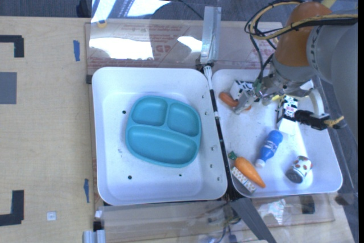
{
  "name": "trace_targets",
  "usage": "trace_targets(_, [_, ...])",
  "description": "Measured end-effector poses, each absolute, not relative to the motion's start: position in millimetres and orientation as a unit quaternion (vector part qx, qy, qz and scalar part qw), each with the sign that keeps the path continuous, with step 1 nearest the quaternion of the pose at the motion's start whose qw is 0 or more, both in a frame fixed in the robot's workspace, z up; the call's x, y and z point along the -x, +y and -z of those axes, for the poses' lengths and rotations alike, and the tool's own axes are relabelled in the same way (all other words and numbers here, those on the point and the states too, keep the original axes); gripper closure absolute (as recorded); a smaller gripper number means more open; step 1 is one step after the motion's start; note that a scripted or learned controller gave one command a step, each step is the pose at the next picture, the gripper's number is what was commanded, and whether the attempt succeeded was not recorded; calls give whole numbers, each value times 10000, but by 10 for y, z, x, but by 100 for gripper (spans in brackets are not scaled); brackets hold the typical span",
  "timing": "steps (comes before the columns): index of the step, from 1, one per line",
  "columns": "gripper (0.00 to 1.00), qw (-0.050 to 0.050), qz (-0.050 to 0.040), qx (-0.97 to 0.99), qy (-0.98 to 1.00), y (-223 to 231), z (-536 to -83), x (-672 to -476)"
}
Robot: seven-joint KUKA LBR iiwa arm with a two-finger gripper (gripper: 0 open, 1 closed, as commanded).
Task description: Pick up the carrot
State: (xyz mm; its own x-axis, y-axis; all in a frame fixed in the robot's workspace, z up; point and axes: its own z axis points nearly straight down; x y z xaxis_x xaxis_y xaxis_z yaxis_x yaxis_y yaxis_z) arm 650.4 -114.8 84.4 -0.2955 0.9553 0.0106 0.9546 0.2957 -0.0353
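The grey metal pincer point(245, 101) reaches low into the right white bin point(327, 148); whether its tips are parted cannot be told. The orange carrot with green top point(248, 171) lies well below it, near the front rim, beside a blue plastic bottle point(269, 147).

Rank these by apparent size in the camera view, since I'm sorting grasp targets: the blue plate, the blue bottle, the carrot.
1. Blue plate, by far the largest.
2 and 3. Carrot and blue bottle look about alike in length; too close to rank.
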Motion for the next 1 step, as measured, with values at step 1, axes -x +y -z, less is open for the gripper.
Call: trace_targets(1, [100, 96, -104, 5924, -8055, -1157, -953, -6525])
